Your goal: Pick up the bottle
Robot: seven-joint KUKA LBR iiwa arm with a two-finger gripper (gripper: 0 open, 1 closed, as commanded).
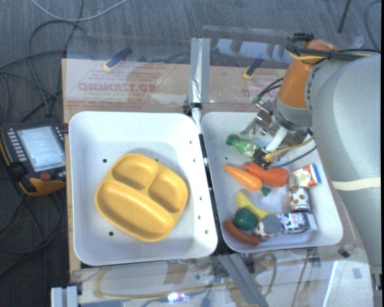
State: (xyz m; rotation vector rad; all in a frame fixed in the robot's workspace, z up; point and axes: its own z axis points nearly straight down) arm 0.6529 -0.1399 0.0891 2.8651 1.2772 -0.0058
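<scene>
The bottle [243, 147] is small and green with a pale label. It lies on its side in the upper left part of the right bin [336, 226]. My gripper [270, 135] hangs below the orange wrist band, just right of the bottle's end and slightly above it. The arm's grey body covers the bin's right side. From this angle nothing shows whether the gripper touches the bottle.
Below the bottle lie an orange carrot [243, 176] and a red vegetable [270, 174]. A small can [299, 199], a carton [293, 222], a yellow piece [251, 203], a green ball [245, 218] and a sausage [239, 233] crowd the bin's lower half. A yellow divided plate [143, 196] sits in the left bin [89, 130].
</scene>
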